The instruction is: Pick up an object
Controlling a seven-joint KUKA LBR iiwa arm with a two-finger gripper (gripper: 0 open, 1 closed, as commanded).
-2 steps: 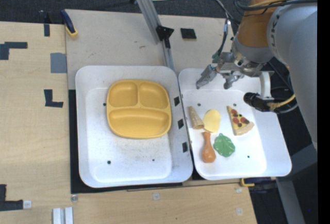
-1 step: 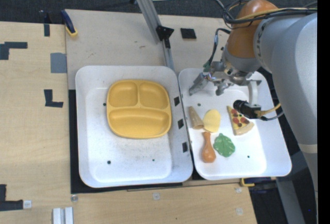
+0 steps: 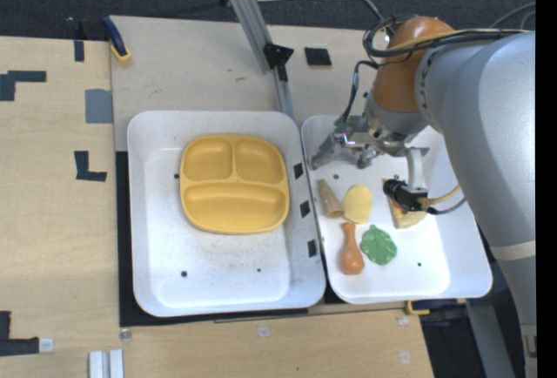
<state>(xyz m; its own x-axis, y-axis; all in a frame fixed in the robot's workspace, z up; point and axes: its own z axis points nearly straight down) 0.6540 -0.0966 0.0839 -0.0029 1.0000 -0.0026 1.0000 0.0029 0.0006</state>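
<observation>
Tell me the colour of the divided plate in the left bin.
The divided plate is plain yellow, with no pattern; the camera view shows it best.

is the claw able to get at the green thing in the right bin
Probably yes: the green thing lies uncovered in the right bin, and the claw hangs over that bin's far end. An orange piece close beside it could crowd the approach.

blue clamp (image 3: 116, 38) on the bench's (image 3: 191, 63) far corner, slanted metal strut (image 3: 246, 2) nearby.
</observation>
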